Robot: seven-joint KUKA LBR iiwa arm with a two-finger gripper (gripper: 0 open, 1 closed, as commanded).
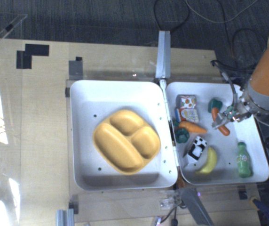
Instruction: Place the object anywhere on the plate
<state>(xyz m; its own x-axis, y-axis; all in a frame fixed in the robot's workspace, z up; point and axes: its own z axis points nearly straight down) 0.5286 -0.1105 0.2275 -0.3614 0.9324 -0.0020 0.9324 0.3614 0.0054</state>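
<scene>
nearest me, measured from the yellow divided plate [126, 140], the banana [209, 160] lay well off to the plate's right in the right bin [257, 173], with a black-and-white toy [196, 149] touching its left side and a green bottle [242, 160] further right again. the plate itself sat alone in the left bin [78, 126], three compartments, nothing on it.

a little further back and still right of the plate, a teal piece [182, 135] lay just past the divider, a carrot [192, 126] above it, and a small reddish piece [224, 130] sat right under the gripper [226, 117]. the gripper hovered over that spot; i could not tell whether it was open or closed on anything, as the view was too small there. which thing was the task's object i could not say for sure; i judged it to be the reddish piece, still in the bin far from the plate.

furthest back, a juice carton [186, 107] and a green-and-orange toy [215, 108] stood near the bin's far wall.

to do the step well, i reckoned: come straight down, keep clear of the carrot beside it, close fully, lift high enough to clear the divider, then travel left and release low over any compartment.
</scene>
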